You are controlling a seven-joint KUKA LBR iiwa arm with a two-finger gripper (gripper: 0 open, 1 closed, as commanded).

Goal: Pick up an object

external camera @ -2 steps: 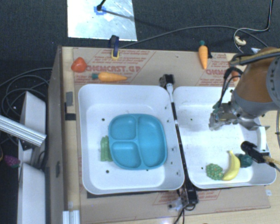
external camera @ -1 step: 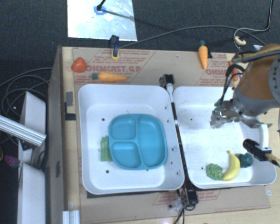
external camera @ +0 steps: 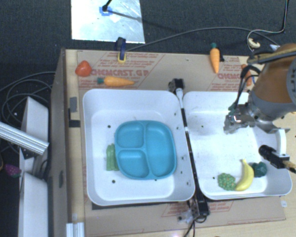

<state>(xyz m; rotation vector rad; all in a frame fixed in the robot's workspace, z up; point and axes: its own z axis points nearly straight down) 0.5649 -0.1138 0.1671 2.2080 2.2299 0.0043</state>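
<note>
Yellow plastic, by the look of it: the toy banana (external camera: 245, 176) lies near the front of the right bin (external camera: 207, 107), curved, with a green bunch of toy grapes (external camera: 227, 181) touching its lower end and a dark teal object (external camera: 259, 169) just beside it on the far side. I'd judge the banana light, stiff and a little slick, best taken across its middle where the curve is thickest, since the tips would slip out and the grapes crowd one end.

Up from the banana, toward the back of the same bin, the gripper (external camera: 233, 122) hangs over bare white floor, well apart from all three toys. Whether its claw is spread or closed I cannot tell from here, and nothing is visibly held.

Across the divider from the banana, the left bin (external camera: 96, 132) holds a blue sectioned plate (external camera: 145, 149) with a pale green item (external camera: 111, 157) touching its outer edge. Beyond the bins, two toy carrots (external camera: 115, 81) and a red toy rest on the cardboard.
</note>
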